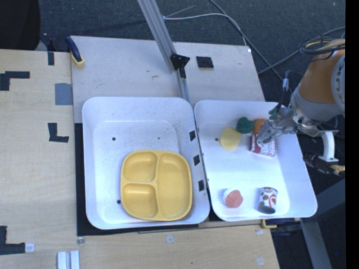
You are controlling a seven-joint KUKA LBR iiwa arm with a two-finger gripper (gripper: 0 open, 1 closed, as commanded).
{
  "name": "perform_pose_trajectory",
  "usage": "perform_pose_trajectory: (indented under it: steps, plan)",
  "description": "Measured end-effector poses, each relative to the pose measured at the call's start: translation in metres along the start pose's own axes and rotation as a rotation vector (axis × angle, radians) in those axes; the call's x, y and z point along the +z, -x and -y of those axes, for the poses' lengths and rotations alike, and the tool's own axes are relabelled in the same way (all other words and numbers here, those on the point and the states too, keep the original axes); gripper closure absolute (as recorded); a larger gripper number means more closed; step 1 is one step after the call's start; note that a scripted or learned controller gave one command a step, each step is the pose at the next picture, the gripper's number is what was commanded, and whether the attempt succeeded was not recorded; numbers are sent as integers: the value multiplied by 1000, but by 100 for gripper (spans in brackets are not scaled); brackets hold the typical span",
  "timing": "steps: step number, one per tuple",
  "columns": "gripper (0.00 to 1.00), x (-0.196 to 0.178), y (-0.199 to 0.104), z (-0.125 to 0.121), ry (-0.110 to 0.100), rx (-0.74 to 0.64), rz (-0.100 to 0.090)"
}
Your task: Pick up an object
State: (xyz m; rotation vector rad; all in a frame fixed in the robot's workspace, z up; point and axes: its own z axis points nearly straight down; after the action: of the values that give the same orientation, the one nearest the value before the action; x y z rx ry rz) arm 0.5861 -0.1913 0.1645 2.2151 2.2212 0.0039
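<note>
In the right bin [291, 175] my gripper [265, 134] reaches in from the right and sits low over a red and white packet [266, 147] near the bin's far right side. Just left of it lie an orange piece [258, 125], a green object [244, 124] and a yellow lemon-like object [230, 139]. A small red and white object [232, 198] and a red, white and black can [268, 200] lie near the bin's front edge. The gripper's tips touch or hover right at the packet's top edge.
The left bin [95, 150] holds a yellow divided plate [156, 185]. A metal pole [160, 27] slants over the bench behind the bins. Cables trail across the dark floor at the back right.
</note>
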Motion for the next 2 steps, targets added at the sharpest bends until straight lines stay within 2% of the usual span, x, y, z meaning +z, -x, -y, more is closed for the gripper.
perform_pose_trajectory:
  steps: [1,2]
  plan:
    - [100,-48,3,8,-2,1,0]
    - [100,-111,1,1,1,0,1]
